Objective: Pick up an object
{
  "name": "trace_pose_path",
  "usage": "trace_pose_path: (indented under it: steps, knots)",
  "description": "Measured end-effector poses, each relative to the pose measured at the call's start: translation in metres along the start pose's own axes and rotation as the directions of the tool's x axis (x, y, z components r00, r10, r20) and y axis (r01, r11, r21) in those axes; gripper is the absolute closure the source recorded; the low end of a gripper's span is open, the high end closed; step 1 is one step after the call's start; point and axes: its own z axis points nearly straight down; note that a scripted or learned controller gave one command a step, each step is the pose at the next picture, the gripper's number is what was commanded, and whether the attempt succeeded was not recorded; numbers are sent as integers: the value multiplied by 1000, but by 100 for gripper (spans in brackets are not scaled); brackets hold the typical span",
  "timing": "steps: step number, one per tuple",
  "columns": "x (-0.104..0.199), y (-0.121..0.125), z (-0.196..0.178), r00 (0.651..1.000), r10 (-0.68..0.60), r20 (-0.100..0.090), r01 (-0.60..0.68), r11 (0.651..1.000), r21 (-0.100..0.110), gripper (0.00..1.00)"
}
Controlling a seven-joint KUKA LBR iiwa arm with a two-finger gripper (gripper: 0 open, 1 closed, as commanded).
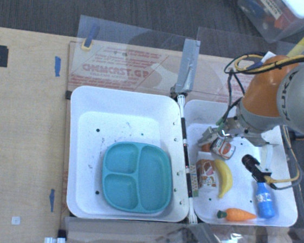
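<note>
My gripper (213,138) hangs low over the upper left part of the right bin (288,215), reaching in from the right. Just beside it, to its lower right, lies a small red and white can (224,149); whether they touch I cannot tell. Below the can lie a yellow banana (223,177) and a brown and white snack packet (206,173). An orange carrot (238,214) rests near the bin's front wall, and a blue bottle (265,202) lies at the right.
The left bin (87,111) holds a teal divided plate (136,177) in its front half. A grey divider (184,149) separates the two bins. The arm's grey and orange body (275,94) overhangs the back of the right bin.
</note>
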Motion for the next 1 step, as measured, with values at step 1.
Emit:
trace_pose_path:
  steps: [1]
  knots:
    - [-3, 1, -12, 1000, 5, 1, -5, 1000, -6, 100]
